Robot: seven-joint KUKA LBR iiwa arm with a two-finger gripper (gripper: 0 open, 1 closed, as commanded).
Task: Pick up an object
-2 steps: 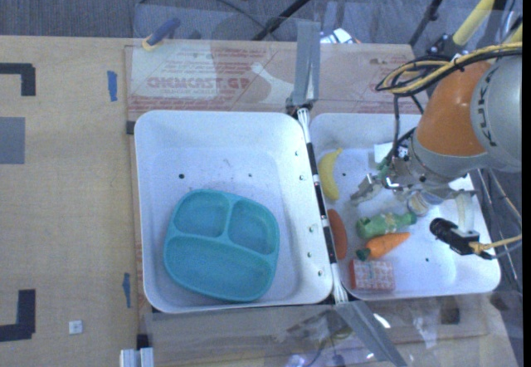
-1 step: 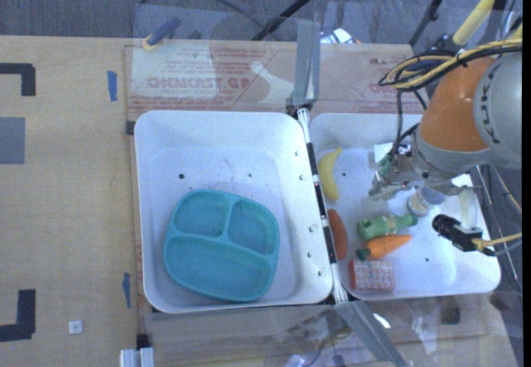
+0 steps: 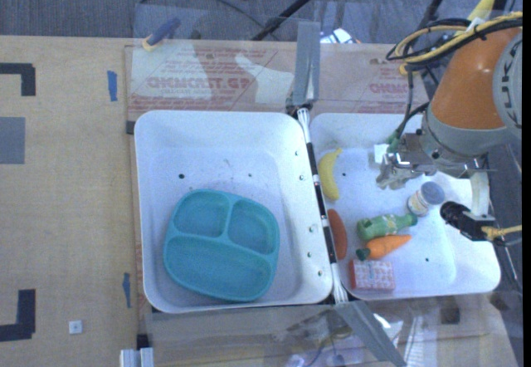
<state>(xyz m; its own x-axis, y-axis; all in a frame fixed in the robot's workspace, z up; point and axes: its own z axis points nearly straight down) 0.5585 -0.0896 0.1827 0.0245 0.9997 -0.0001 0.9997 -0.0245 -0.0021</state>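
Metal gripper (image 3: 397, 171) above curved yellow banana (image 3: 329, 173)

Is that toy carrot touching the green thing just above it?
Touching. In the camera view, the orange carrot lies right under the green toy in the right bin, their edges meeting with no white floor between them.

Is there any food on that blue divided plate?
Empty. The blue divided plate shows bare compartments; the toy foods lie in the right bin.
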